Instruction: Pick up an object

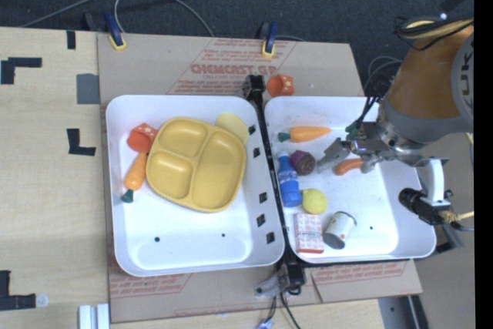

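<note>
The jaws (pixel 348 158) stand low in the right bin (pixel 385 243), seemingly closed around a small orange piece (pixel 349 165) near its far side, so the grasp looks made and lifting remains.

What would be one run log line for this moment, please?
arm: over right bin | claw: low beside small orange piece, grasp unclear | carrot, purple ball: lying in bin | pick: unconfirmed
</note>
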`<state>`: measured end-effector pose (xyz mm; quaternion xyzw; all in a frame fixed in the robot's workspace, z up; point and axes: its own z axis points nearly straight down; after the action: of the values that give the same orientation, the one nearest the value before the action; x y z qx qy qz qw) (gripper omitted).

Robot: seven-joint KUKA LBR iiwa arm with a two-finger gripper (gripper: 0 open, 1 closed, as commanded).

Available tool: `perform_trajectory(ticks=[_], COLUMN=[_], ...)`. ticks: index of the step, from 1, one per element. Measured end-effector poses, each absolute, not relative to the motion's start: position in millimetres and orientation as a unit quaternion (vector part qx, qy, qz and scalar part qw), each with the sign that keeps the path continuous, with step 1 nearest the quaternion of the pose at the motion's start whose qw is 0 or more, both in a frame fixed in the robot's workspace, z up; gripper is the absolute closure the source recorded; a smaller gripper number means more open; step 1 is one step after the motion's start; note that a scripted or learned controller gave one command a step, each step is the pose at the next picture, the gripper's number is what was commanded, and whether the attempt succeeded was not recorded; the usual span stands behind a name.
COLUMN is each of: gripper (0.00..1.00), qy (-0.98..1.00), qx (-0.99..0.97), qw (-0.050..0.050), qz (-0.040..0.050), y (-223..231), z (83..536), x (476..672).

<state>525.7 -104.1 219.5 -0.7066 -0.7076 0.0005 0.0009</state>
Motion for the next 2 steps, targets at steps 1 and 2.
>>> perform_trajectory(ticks=[1, 2], gripper=[0.0, 0.0], qy=[-0.708, -0.708], qx=[-0.707, -0.706], qw=[-0.002, -0.003], qz=[-0.0016, -0.0017], y=[-118.8, -122.1], z=[86.3, 86.5], x=[485.4, 560.5])
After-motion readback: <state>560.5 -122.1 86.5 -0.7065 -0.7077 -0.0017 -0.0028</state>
